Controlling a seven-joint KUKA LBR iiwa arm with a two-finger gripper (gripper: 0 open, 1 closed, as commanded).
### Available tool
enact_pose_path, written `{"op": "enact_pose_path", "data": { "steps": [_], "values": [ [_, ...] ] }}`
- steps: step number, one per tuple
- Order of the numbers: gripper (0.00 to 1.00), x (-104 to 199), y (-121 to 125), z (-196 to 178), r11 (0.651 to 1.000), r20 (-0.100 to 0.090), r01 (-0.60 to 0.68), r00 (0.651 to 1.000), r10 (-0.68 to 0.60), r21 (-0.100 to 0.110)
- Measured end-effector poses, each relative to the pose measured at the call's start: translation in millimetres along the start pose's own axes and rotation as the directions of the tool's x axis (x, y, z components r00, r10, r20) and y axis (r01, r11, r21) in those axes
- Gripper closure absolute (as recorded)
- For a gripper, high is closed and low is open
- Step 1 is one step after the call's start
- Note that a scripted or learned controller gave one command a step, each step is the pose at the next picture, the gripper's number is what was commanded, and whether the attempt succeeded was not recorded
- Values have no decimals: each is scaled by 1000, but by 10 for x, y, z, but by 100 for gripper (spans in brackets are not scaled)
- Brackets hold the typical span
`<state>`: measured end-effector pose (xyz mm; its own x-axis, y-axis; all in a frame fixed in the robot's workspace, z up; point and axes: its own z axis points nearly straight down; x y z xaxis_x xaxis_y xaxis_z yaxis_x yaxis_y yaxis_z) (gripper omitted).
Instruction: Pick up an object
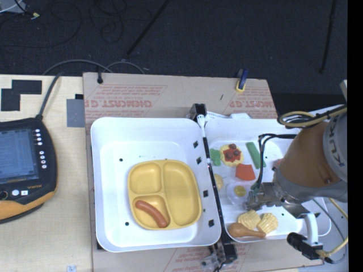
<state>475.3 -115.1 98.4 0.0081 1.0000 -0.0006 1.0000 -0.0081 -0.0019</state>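
The right bin (pixel 273 143) holds several toy foods: a small pizza piece (pixel 231 154), a green stick (pixel 253 154), a red wedge (pixel 245 172), a green bit (pixel 215 157), a small yellow round piece (pixel 240 190), two crinkled yellow chips (pixel 249 218) and a drumstick (pixel 241 230). My gripper (pixel 256 200) is low in this bin, just right of the yellow round piece and right above the chips. The arm's orange band (pixel 303 160) hides the bin's right part. I see nothing held in the gripper.
The left bin (pixel 108 180) carries a yellow divided plate (pixel 170 180) with a sausage (pixel 152 212) in its front compartment. A teach pendant (pixel 22 163) lies at the far left. A blue clip (pixel 242 79) sits on the cardboard behind the bins.
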Motion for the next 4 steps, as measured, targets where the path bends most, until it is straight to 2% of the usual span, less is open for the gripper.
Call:
{"op": "enact_pose_path", "data": {
  "steps": [1,2,3,4],
  "values": [
    [100,-379,681,90,1000,0,12,1000,-12,-5],
    [100,550,843,-956,1000,-4,18,1000,-18,-10],
    [100,876,558,-1902,1000,-3,13,1000,-13,-8],
    [100,1053,-23,-2463,1000,-3,10,1000,-10,-3]
  ]
}}
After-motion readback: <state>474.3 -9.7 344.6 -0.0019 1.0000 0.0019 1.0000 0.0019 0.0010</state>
